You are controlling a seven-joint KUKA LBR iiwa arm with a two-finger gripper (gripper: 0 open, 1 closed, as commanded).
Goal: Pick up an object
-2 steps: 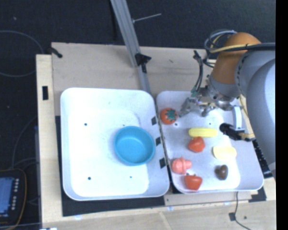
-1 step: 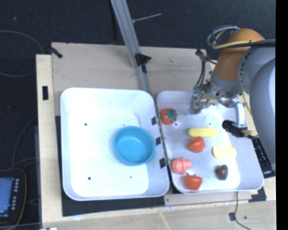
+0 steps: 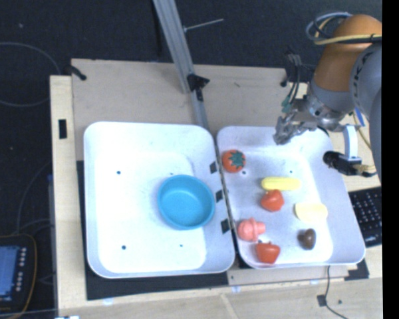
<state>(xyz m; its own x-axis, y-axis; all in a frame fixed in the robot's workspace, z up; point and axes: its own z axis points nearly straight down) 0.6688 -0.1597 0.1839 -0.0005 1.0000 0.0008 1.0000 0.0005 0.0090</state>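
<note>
I've got the gripper (image 3: 283,135) hovering at approx 12 o'clock of the right bin (image 3: 332,178), can't tell jaws' state, nothing held, so we're pre-grasp; nearest pick, the yellow banana (image 3: 280,183), lies toward 6 o'clock, needing descent.

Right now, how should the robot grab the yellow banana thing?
Probably across its narrow middle, coming straight down from above. The yellow banana piece lies flat and long, left to right, in the right bin, so fingers closing front to back would span its thin width. The red piece sits close below it, so aim carefully. The gripper hangs above the bin's far end.
</note>
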